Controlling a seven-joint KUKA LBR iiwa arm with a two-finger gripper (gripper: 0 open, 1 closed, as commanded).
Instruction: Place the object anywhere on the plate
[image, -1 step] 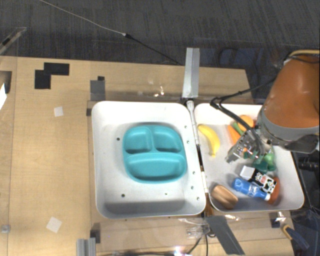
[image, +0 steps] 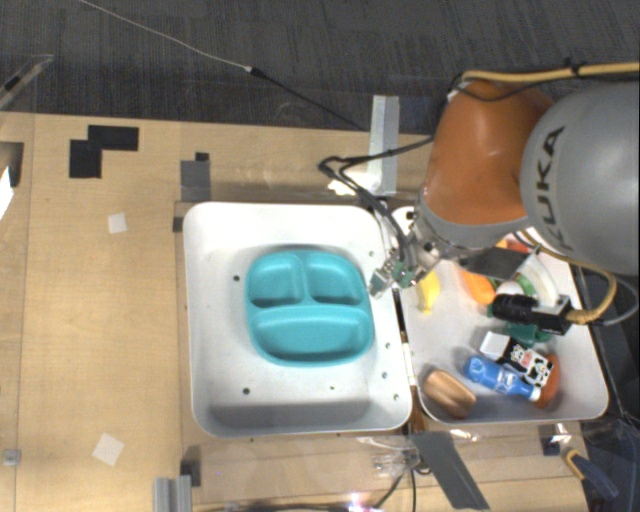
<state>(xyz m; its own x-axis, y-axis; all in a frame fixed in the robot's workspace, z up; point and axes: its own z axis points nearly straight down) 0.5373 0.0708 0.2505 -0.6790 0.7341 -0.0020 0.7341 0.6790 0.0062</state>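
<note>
The pincer (image: 393, 274) hangs over the seam between the two bins; whether it is apart or together I cannot tell. Just right lies a yellow banana (image: 429, 291) in the right bin (image: 590, 395). Left, the blue plate (image: 305, 305) sits in the left bin (image: 215, 330).

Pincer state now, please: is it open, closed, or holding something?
Pincer: cannot be told; it sits over the edge between the two bins.

A robotics lab — KUKA arm (image: 560, 170), plywood bench (image: 90, 330), twin white bins (image: 210, 400) — loose cables (image: 350, 170).
</note>
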